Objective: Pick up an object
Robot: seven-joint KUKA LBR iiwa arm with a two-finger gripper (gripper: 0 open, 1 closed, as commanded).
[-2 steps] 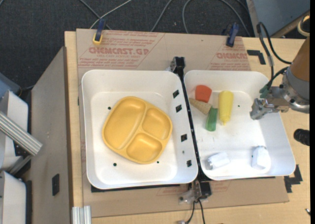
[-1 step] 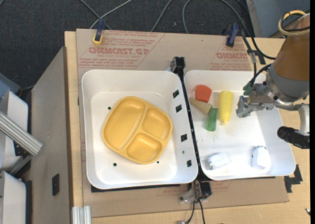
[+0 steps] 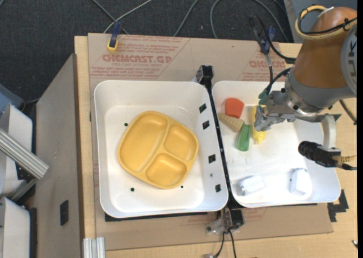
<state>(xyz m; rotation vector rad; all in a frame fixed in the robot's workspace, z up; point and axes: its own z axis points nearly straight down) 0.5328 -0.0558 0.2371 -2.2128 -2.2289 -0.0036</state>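
Observation:
The right bin (image 3: 317,194) holds several small things. A red block (image 3: 233,106) lies at its back left, with a tan cone-shaped piece (image 3: 231,122) just in front of it. A green stick-like piece (image 3: 244,137) lies beside the cone. A small yellow piece (image 3: 260,136) sits right of the green one. My gripper (image 3: 261,122) hangs directly over the yellow piece, low in the bin, and its tips blend with that piece. Two white pieces (image 3: 250,184) (image 3: 299,181) lie near the bin's front wall.
The left bin (image 3: 108,138) holds a yellow divided plate (image 3: 158,149) in its middle. A black divider (image 3: 212,132) runs between the two bins. The arm's orange band and grey wrist cover the right bin's back right corner.

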